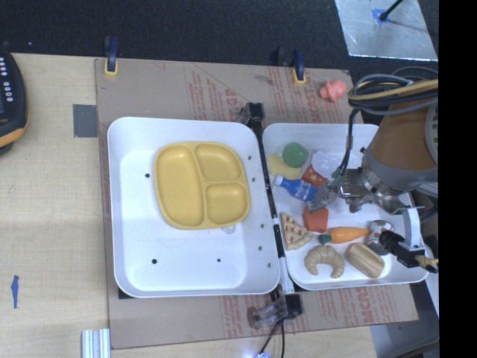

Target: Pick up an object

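While the grey arm with its orange band (402,136) reaches in from three o'clock, its gripper (330,193) hangs low over the middle of the right white bin (387,279); how it stands is hidden among the metal parts, so I cannot tell. Toys crowd round it. A small red block (316,219) lies just beside it at six o'clock, and a blue bottle with a white cap (296,188) lies just beside it at nine o'clock. A green ball (294,154) sits near at eleven o'clock. An orange carrot (346,235) lies near at five o'clock, with a tan croissant (325,259) and a brown bread roll (364,259) beyond it. A waffle-patterned pizza slice (295,232) rests at seven o'clock. The left white bin (186,278) holds a yellow divided plate (201,183), well apart at nine o'clock.
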